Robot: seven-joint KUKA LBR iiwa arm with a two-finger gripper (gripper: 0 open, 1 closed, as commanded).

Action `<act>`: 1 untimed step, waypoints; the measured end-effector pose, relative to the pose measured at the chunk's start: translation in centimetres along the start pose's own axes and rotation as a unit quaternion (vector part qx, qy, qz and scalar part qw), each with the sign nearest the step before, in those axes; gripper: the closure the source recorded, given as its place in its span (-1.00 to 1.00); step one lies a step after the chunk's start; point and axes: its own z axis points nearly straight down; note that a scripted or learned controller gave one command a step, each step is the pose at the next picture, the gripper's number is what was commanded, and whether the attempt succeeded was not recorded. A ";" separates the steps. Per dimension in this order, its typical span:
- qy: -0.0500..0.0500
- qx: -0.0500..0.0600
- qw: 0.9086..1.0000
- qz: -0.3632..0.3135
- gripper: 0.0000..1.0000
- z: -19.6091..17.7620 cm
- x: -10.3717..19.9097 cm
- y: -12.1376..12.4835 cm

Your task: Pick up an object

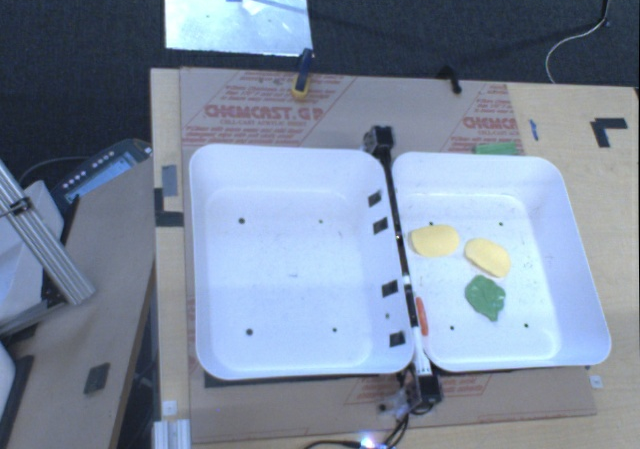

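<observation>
We see three small flat pieces grouped in the right bin (560, 237): a yellow oval (435, 240) at nine o'clock of a second yellow piece (488, 257), and a green piece (485, 296) at six o'clock, lying near together.

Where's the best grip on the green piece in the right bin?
Come straight down on the green piece and close the jaws across its narrower width. It lies flat on the right bin floor, apart from the two yellow pieces, so there's clearance.
</observation>
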 end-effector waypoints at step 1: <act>0.002 0.007 1.000 0.000 1.00 12.6 0.1 -4.6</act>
